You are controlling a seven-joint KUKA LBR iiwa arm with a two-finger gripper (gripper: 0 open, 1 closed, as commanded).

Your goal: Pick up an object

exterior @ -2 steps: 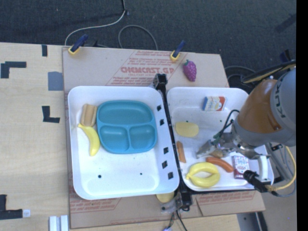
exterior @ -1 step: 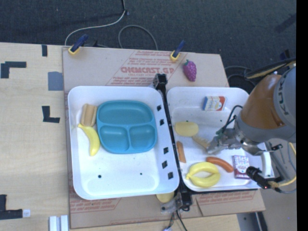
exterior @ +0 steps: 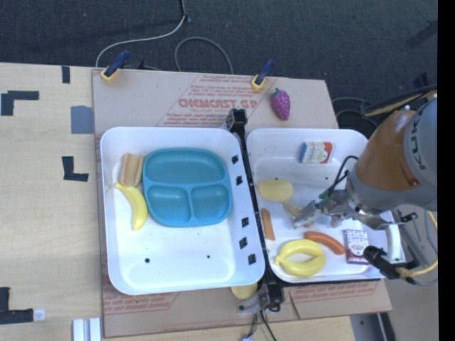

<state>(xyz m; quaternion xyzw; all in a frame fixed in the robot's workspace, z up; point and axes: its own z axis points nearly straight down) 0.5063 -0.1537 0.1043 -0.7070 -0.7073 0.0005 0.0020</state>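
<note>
Yellow lump: a small yellow object (exterior: 244, 290) peeks from under the bench's near edge, at 6 o'clock of the black divider (exterior: 244, 190) between the bins
Right bin, near edge: a yellow curled plastic banana-like ring (exterior: 301, 256) lies at the 6 o'clock side of the shallow white right bin (exterior: 274, 144); an orange-red toy sausage (exterior: 325, 241) lies just at its 2 o'clock; a small red-and-white printed packet (exterior: 355, 245) sits at the sausage's 3 o'clock
Carrot stick: a thin orange stick (exterior: 267, 224) lies beside the divider, at 10 o'clock of the yellow ring
Gripper: the metal two-finger gripper (exterior: 318, 207) hangs over the right bin's middle, just above the sausage; its fingers (exterior: 307, 212) look slightly spread with nothing visibly pinched; a tan scrap (exterior: 293, 209) lies just at its 9 o'clock
Arm: the grey arm with orange band (exterior: 389, 158) enters from 3 o'clock
Yellow disc: a pale yellow flat oval (exterior: 275, 190) rests at 10 o'clock of the gripper
Carton: a small white carton with red and blue print (exterior: 316, 152) sits toward the right bin's 12 o'clock edge
Left bin: the shallow white left bin (exterior: 170, 268) holds a blue three-compartment plastic tray (exterior: 188, 187); a yellow toy banana (exterior: 135, 204) lies at its 9 o'clock; a tan bread-like piece (exterior: 130, 168) lies at its 10 o'clock
Far side: a purple toy grape bunch (exterior: 281, 104) lies on the cardboard sheet (exterior: 206, 101) beyond the right bin; two blue-and-yellow clamps (exterior: 115, 66) grip the sheet's far edge
</note>
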